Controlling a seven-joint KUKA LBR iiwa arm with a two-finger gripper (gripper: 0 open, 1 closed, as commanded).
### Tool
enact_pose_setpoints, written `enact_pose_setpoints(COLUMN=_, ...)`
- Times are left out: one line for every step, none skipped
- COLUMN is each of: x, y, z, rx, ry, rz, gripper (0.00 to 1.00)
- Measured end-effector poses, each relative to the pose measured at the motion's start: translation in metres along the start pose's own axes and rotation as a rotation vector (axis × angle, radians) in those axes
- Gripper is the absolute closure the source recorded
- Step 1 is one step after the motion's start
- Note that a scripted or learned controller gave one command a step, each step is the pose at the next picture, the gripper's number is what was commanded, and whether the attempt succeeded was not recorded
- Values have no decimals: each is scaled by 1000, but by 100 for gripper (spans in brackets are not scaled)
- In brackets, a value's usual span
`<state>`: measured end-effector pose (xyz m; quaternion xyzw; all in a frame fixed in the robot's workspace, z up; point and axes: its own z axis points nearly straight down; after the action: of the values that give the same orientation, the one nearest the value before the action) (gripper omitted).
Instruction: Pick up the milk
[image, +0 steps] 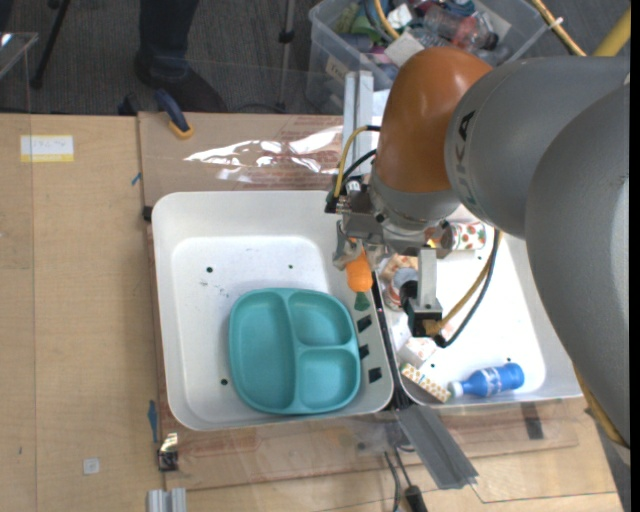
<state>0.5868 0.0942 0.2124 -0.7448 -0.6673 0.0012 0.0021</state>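
A white carton (420, 362) with a red-dotted edge lies on its side at the front left of the right bin (530, 345); it looks like the milk, though its label is unreadable. My gripper (357, 258) hangs over the divide between the two bins, behind and to the left of that carton and well apart from it. A small orange object (357, 276) sits right under the gripper; I cannot tell whether it is held. The arm's wrist and orange band hide much of the right bin's back half.
A teal divided plate (295, 350) lies at the front of the left bin (190, 260). A blue bottle (488, 381) lies at the right bin's front. A spotted item (466, 237) and other small things sit partly hidden behind the wrist. A cable (470, 300) loops off the arm.
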Motion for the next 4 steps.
enact_pose_setpoints(x=74, y=-17, z=2, rx=-5, ry=0, rz=66, gripper=100)
enact_pose_setpoints(x=132, y=-12, z=-10, rx=-6, ry=-1, rz=15, gripper=100)
enact_pose_setpoints(x=120, y=-19, z=-10, rx=-2, ry=-2, rz=18, gripper=100)
enact_pose_setpoints(x=123, y=-54, z=111, rx=-7, ry=0, rz=23, gripper=100)
